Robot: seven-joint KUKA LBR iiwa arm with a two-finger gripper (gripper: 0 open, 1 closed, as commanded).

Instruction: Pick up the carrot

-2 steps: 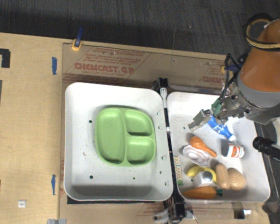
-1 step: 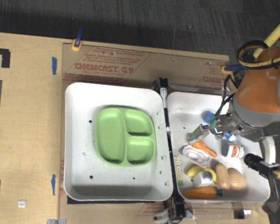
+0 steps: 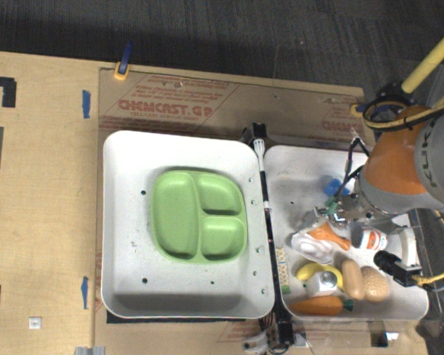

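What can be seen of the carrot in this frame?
The carrot is a smooth orange toy-like piece, apparently plastic, with a darker greenish tip at its right end. It lies flat and roughly horizontal along the near wall of the right bin, at the bottom of the clutter. A yellow banana-like piece sits just above it, seemingly touching. The tool is farther back in the bin, apart from the carrot.
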